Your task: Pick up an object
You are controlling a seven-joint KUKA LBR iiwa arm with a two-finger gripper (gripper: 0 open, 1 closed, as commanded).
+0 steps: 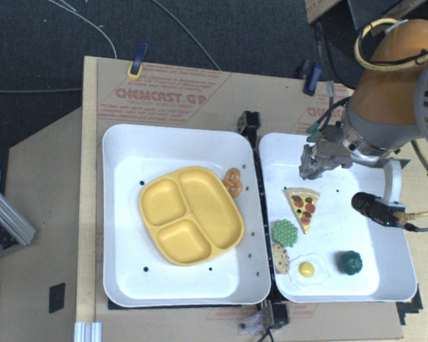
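Note:
The right bin [393,288] holds a pizza slice [303,206], a green broccoli-like piece [284,232], a fried egg [307,270], a dark green round piece [350,263] and a cookie [281,261]. My gripper [311,169] hangs over the back of this bin, just above and behind the pizza slice, pointing down. I see nothing held in it. A yellow divided plate [190,214] lies in the left bin [118,270], with a pretzel [233,181] by its far right rim.
A black cylindrical part [373,207] of the arm's fittings sticks out over the right bin's right side. Clamps [249,121] sit between the bins at the back. Cardboard [169,89] surrounds both bins.

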